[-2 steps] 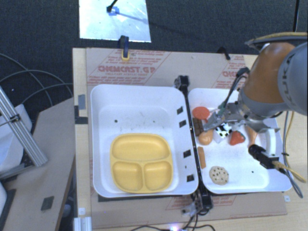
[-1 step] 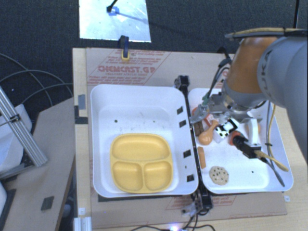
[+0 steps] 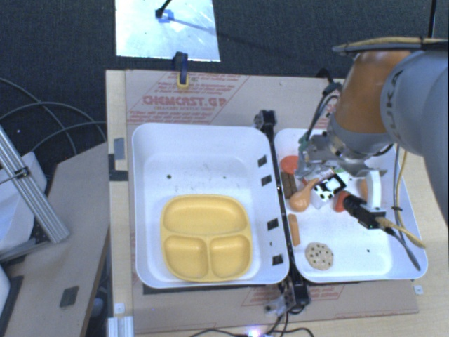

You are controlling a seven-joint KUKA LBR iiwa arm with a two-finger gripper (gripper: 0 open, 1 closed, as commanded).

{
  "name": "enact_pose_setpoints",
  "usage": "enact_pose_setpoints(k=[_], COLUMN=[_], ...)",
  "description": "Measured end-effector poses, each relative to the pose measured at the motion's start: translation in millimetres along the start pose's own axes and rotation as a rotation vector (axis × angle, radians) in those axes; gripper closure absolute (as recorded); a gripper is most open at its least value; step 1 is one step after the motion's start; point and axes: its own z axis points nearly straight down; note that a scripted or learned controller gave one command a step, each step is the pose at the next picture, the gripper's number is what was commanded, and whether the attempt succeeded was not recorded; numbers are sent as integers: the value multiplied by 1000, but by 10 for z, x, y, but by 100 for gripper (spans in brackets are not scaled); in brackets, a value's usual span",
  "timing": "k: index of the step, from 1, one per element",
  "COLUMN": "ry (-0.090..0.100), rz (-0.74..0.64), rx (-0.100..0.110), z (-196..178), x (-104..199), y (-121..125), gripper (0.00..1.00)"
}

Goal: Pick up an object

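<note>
The cardboard-covered worktop (image 3: 210,97) carries two shallow white plastic bins side by side. The left bin (image 3: 203,142) holds a yellow divided plastic tray (image 3: 207,237). The right bin (image 3: 351,258) holds the small things: a round speckled cookie (image 3: 319,255), a tan pear-shaped toy (image 3: 302,198), an orange-red round piece (image 3: 290,164), a slim orange stick (image 3: 294,229) and a black-and-white block (image 3: 327,188).

The grey arm's claw (image 3: 319,170) sits low over the right bin's far end, among these pieces. Nothing looks lifted, so the pick seems not yet done. Whether the claw is apart or together, or touching anything, I cannot tell.
</note>
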Motion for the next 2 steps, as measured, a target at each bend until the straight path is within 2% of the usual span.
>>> enact_pose_setpoints(k=[1,2], ry=[4,3], rz=[0,-2], rx=[8,11], z=[117,709], x=[697,1470], y=[-505,-567], gripper=[100,100])
